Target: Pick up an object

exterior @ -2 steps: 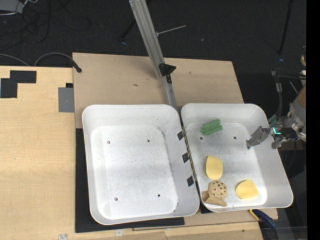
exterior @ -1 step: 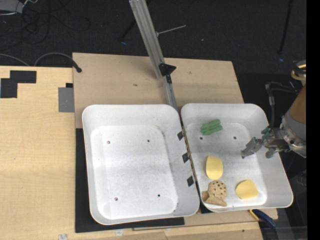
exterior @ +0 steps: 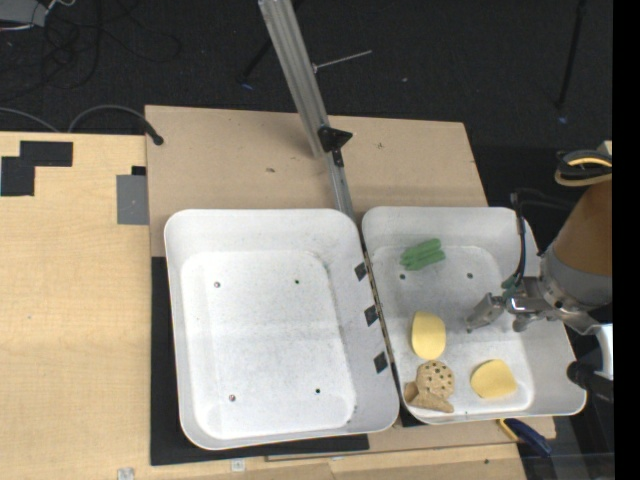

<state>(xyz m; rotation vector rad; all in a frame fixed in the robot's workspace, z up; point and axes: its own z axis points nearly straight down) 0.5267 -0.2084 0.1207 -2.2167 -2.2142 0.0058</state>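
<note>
Claw (exterior: 487, 312) low in right bin (exterior: 455, 223), opening unclear, holding nothing visible

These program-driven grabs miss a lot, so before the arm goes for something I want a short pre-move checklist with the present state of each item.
1. Objects within the arm's bin: ok. The right bin holds a green piece, a yellow oval, a yellow round and a brown cookie.
2. Gripper over that bin: ok, it sits in the right half, between the green piece and the yellow round.
3. Gripper free of any object: ok, nothing shows at its tip.
4. Finger opening: cannot tell.
5. Target spacing: not ok for the cookie, which sits close under the yellow oval by the bin wall; ok for the green piece and yellow round.
</note>
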